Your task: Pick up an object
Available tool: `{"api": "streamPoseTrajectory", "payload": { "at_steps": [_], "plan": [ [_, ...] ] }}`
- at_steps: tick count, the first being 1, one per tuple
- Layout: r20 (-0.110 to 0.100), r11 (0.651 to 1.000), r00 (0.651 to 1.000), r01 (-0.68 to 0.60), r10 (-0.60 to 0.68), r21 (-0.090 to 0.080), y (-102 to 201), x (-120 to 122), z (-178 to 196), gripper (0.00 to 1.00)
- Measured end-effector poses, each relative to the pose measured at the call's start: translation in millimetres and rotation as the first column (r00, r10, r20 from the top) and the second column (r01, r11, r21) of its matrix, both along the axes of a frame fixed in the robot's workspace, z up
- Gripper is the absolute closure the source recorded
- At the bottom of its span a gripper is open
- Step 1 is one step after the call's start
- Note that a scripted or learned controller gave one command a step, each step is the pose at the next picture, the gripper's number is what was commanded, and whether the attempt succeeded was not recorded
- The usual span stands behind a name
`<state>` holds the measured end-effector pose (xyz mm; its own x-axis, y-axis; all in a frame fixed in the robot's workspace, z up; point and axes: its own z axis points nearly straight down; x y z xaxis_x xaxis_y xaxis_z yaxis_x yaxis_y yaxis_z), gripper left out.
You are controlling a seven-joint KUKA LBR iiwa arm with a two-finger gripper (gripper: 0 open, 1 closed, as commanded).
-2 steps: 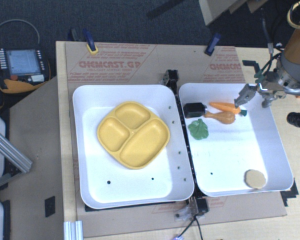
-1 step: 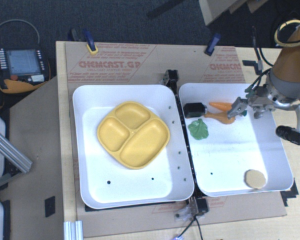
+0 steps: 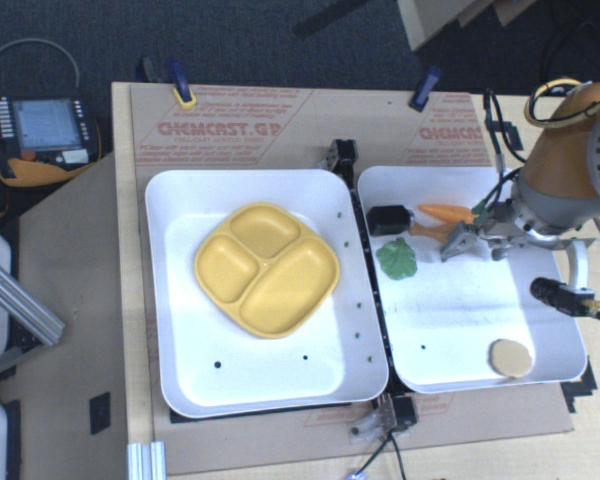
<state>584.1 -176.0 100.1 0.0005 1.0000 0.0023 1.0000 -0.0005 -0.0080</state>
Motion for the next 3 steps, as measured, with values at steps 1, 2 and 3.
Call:
{"api": "streamPoseTrajectory", "payload": {
  "at_steps": [1, 2, 3],
  "plan": [
    [0.009, 1.0, 1.0, 0.0, 0.0, -0.003, -0.6, 2.4, 14.9, 1.0],
    [0.014, 1.0, 1.0, 0.0, 0.0, -0.005, -5.1, -1.5, 60.5, 1.0],
    [0.015, 1.0, 1.0, -0.002, 0.002, -0.005, -1.1, -4.7, 106.4, 1.0]
  ]
}}
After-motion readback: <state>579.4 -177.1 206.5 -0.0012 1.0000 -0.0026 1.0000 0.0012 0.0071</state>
